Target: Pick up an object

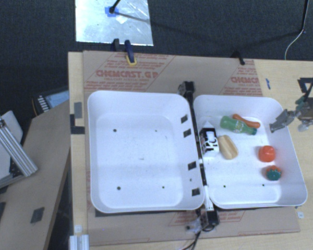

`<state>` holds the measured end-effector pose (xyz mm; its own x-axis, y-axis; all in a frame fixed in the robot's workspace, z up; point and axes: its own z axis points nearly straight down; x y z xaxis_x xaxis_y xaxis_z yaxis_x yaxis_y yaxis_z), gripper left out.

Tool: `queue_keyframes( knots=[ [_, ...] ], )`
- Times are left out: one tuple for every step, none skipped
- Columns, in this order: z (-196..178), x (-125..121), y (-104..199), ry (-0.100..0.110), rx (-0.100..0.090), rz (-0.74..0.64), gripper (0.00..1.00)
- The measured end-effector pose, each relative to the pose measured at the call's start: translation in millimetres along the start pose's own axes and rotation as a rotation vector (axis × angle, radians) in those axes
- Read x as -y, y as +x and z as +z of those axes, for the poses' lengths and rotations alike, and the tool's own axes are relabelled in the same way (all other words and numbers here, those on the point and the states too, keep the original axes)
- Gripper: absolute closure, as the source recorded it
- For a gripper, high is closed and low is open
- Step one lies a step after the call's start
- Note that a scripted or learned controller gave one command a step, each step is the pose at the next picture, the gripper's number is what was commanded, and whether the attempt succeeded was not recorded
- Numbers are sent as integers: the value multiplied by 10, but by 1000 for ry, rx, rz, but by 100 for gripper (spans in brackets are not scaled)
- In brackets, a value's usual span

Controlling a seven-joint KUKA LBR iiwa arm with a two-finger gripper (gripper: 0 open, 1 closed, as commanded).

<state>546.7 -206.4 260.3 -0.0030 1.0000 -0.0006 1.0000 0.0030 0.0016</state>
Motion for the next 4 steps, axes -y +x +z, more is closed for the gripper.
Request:
queue_keyframes(
  knots=[
    [-109, -9, 0, -3, 1, -4, 100],
    [-437, 617, 1, -1, 0, 3, 100],
    [-323, 591, 577, 0, -1, -4, 100],
    [-1211, 576, 1500, -11, -2, -11, 100]
  ],
)
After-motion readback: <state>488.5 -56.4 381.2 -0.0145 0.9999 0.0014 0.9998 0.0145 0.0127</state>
